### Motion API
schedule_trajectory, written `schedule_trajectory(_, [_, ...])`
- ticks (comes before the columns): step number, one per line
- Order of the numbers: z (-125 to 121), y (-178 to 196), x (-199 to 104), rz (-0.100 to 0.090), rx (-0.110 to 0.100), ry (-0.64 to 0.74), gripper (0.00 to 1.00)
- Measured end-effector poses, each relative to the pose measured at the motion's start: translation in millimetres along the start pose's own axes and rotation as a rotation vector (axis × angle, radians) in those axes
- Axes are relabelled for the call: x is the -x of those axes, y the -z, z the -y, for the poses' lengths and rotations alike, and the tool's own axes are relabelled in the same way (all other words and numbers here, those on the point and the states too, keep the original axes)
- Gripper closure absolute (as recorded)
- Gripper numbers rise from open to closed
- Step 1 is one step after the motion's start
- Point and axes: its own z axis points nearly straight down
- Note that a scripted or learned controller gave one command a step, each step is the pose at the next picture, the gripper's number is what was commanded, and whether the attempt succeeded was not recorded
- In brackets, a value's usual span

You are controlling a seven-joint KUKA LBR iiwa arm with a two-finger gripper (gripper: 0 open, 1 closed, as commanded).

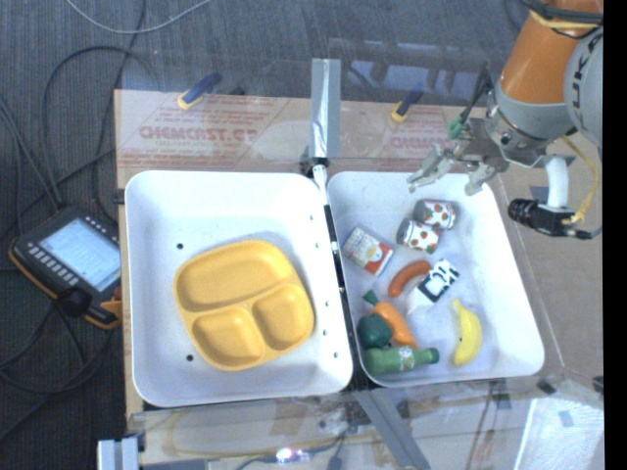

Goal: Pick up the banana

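A: Banana (466, 333) position?
B: Right bin (509, 262), about 4 o'clock, near the front right corner, just right of the carrot (396, 323) and green bottle (402, 359).
A: Claw (453, 169)?
B: Above the bin's rim at 12 o'clock, fingers spread, nothing between them. Well apart from the banana.

We are making out faded red lettering on the cardboard sheet (225, 135) lying behind the two bins; its left part is reading roughly like "CHEMCAST", though the letters are too pale to be sure. Print on the small cartons and cans is blurring beyond reading.
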Motion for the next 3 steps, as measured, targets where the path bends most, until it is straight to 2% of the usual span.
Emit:
schedule_trajectory(1, [102.8,-118.8,47.3,-0.001,-0.001,0.005,0.0])
schedule_trajectory(2, [127.9,-139.6,80.6,0.006,0.033,0.051,0.0])
schedule_trajectory(3, [136.1,-141.8,81.7,-0.014,0.032,-0.164,0.0])
